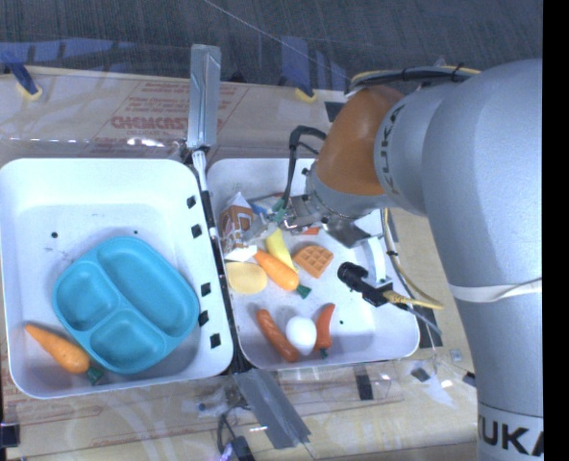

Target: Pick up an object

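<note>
Grey arm (477,209) looms over right bin's (400,339) yellow banana (279,248).

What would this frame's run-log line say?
arm: over right bin | gripper: low among toy food beside banana, grasp unconfirmed | left bin: blue divided tray, carrot | status: pick not shown

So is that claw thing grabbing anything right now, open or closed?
Gripper: cannot be told. It sits low over the right bin, among the toy food, mostly hidden by the arm's wrist.
</note>
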Action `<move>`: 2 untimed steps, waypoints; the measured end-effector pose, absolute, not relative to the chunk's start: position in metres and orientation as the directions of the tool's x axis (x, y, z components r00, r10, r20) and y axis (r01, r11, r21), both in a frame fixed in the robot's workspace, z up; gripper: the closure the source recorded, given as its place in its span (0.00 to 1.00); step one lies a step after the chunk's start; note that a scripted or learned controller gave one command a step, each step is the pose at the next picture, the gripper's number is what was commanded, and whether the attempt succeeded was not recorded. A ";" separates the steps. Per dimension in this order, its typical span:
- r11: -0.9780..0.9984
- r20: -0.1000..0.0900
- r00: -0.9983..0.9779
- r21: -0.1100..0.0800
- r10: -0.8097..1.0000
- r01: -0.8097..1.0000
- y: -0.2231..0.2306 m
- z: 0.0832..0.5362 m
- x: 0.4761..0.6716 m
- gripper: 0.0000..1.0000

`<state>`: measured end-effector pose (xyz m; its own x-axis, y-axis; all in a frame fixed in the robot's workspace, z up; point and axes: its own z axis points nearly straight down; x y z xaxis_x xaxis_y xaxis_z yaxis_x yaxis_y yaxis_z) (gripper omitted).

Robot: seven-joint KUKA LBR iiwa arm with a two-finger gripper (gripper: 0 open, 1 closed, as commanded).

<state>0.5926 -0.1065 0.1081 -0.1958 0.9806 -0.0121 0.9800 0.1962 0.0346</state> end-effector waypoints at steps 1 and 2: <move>0.258 -0.002 -0.258 0.009 0.966 0.966 -0.051 0.197 0.637 0.00; 0.200 -0.001 -0.200 -0.003 0.980 0.980 -0.108 0.124 0.614 0.00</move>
<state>0.6140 -0.1077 0.1244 -0.2000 0.9798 -0.0005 0.9798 0.2000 -0.0028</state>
